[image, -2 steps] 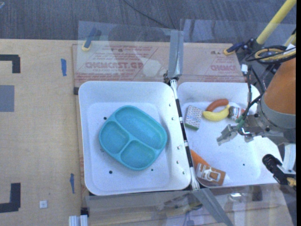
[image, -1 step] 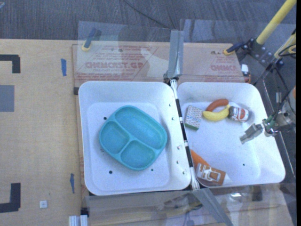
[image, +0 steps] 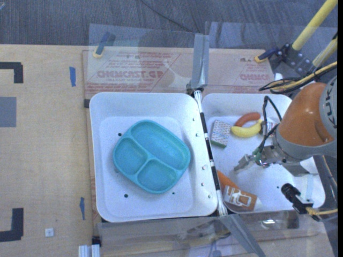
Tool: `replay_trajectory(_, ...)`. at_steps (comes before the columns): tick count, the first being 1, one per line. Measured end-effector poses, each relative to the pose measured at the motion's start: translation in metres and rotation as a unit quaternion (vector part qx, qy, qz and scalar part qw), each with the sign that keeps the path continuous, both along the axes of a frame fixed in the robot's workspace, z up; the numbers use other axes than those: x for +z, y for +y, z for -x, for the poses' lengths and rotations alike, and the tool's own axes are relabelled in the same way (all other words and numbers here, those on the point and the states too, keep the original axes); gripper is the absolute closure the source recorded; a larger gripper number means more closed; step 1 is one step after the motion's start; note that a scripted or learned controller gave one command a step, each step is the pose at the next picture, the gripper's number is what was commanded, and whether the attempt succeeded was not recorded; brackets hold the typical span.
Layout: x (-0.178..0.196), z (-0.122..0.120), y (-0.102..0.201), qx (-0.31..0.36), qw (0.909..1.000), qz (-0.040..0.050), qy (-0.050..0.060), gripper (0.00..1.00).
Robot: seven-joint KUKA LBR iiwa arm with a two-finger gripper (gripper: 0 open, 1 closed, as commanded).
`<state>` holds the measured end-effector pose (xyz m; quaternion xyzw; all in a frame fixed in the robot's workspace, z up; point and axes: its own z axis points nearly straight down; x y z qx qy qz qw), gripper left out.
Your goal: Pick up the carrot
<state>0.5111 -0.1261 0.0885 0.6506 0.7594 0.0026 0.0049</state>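
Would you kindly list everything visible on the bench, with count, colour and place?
Bins: two, white, side by side on the bench.
Divided plate: one, turquoise, in the left bin.
Banana: one, yellow, far side of the right bin.
Red-orange sausage-like item: one, just behind the banana.
Speckled block: one, green-white, right bin's far left.
Carrot: one, orange with a white label, right bin's near left corner.
Gripper: one, grey, above the right bin's middle, on the orange-banded arm.

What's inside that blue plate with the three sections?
Nothing visible: all three compartments of the blue plate show bare turquoise. It lies in the left bin; the bin floor beneath it is covered.
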Motion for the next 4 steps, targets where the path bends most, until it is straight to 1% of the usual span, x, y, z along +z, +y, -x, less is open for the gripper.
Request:
replay_trajectory(1, 0.096, 0.029, 0.059, 0.102, 0.9948, -0.0002, 0.004, 0.0)
replay_trajectory(2, 0.096, 0.031, 0.015, 0.145, 0.9894, 0.0007, 0.004, 0.0)
replay_trajectory(3, 0.096, 0.03, 0.083, 0.295, 0.9556, 0.0002, 0.005, 0.0)
replay_trajectory(4, 0.097, -0.019, 0.056, 0.326, 0.9453, 0.0017, 0.003, 0.0)
